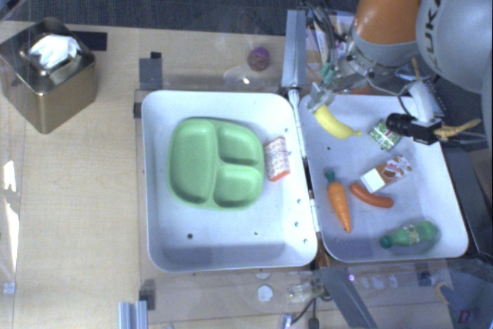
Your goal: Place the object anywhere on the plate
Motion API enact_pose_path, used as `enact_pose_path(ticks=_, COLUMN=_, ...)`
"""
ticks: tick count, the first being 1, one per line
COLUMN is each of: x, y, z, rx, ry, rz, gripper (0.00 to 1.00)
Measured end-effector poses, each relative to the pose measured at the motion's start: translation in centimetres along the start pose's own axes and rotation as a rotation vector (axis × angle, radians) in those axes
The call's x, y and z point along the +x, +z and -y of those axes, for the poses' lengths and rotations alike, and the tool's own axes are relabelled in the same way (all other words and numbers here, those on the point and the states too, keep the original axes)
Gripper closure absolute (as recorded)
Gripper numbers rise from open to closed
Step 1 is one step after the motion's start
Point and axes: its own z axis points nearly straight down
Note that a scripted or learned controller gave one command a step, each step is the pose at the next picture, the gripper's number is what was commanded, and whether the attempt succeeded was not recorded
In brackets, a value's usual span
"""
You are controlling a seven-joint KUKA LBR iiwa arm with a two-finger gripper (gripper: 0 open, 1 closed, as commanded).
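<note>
Reaching over the right bin [454,235], my claw [322,95] sits at the banana's [336,122] upper end, at eleven o'clock in that bin; whether it grips I cannot tell. I judge this the pickup step. Next calls for lifting and carrying toward nine o'clock, to the green plate [216,163].

green plate [216,163] open from above w/ only a snack packet [277,158] against its right edge.
</note>
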Motion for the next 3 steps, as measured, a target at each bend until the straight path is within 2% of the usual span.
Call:
enact_pose_path(ticks=1, x=8.5, y=6.3, z=-2.7, rx=0.006, ry=0.139, rz=-0.002, gripper=1.00)
enact_pose_path(ticks=2, x=12.0, y=10.0, z=-3.7, rx=0.007, ry=-0.077, rz=-0.003, gripper=1.00)
enact_pose_path(ticks=3, x=11.9, y=10.0, z=-3.7, rx=0.006, ry=-0.076, rz=-0.003, gripper=0.00)
